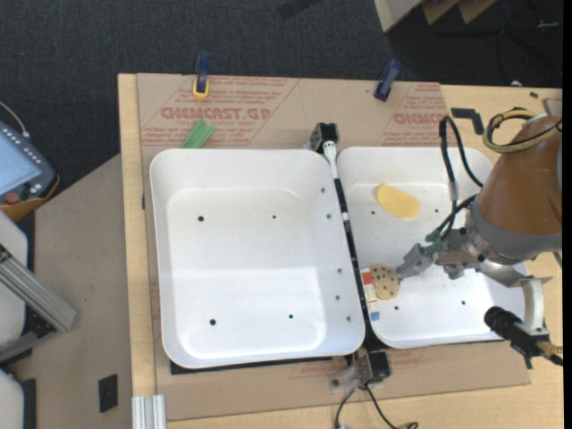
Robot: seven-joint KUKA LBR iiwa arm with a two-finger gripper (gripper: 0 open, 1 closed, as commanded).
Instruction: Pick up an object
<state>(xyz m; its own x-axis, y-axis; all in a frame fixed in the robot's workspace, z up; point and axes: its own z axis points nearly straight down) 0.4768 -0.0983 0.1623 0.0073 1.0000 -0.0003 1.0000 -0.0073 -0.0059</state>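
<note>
A small tan disc with dark spots (pixel 385 281), cookie-like in look, lies in the right bin (pixel 420 329) near that bin's left wall, toward its front edge. Just beside it, at the left wall, sit a small red-and-white piece (pixel 368 281) and a small blue scrap (pixel 374 315). The gripper (pixel 413 263) hangs low over the bin floor just right of the disc; whether its tip touches the disc, and whether it is spread or pressed together, cannot be told from this view. A yellow oval object (pixel 397 200) rests near the right bin's back edge, well apart from the gripper. The grey arm with its orange band (pixel 527 186) enters over the right bin's right edge. The left bin (pixel 241 248) adjoins the right bin. Both bins stand on a cardboard-covered bench (pixel 268 96), with a green strip (pixel 197 135) near its back-left corner.
</note>
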